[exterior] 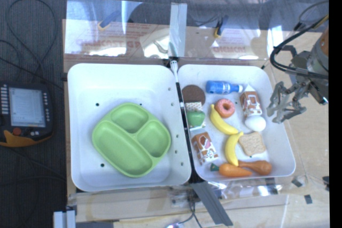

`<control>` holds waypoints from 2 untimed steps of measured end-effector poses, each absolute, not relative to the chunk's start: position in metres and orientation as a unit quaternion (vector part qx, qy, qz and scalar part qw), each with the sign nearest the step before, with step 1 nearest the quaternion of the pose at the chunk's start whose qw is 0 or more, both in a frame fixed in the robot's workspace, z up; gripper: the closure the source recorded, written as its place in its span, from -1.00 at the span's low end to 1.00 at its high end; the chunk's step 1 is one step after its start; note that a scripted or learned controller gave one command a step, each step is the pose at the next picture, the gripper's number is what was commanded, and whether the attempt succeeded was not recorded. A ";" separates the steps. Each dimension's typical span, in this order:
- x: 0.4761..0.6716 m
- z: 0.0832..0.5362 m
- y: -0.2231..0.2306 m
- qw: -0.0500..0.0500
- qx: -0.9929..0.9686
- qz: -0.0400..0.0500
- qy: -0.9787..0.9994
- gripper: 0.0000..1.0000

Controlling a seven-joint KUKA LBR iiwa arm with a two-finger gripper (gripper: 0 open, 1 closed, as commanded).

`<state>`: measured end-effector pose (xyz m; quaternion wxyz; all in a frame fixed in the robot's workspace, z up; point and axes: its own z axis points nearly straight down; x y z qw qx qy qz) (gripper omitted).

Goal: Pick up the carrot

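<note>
Looking down, you see the carrot (233,170) lying along the right bin's (283,139) near wall, beside the drumstick (258,166); the tool (285,103) hangs outside that bin's right rim, fingers spread apart, empty

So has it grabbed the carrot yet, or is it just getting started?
Just getting started. Nothing looks done: the carrot lies at the near edge of the right bin, among the other toy food. The gripper hangs over that bin's right rim, apart from the carrot. Reaching it, gripping and lifting are all left.
</note>
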<state>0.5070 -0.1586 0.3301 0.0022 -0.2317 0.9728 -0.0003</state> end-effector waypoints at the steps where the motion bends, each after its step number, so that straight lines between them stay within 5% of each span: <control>1: 0.492 0.259 -0.163 -0.001 -0.390 0.003 0.921 1.00; 2: 0.507 0.220 -0.101 -0.001 -0.433 0.004 0.902 1.00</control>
